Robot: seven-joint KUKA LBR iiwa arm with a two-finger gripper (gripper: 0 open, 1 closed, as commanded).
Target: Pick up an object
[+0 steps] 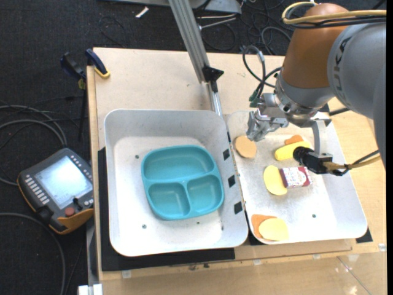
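claw (256, 129) low in right bin (344, 226) | above tan disc (245, 147), lined up for grab | grip state: cannot tell

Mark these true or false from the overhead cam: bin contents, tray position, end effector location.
1. The teal divided tray sits in the left bin. True.
2. The end effector hovers over the left bin. False: it is over the right bin, just above the tan round piece.
3. The small red packet lies in the right bin. True.
4. The teal tray holds yellow pieces. False: its compartments are bare; the yellow pieces lie in the right bin.
5. A pendant with a screen lies left of the bench. True.
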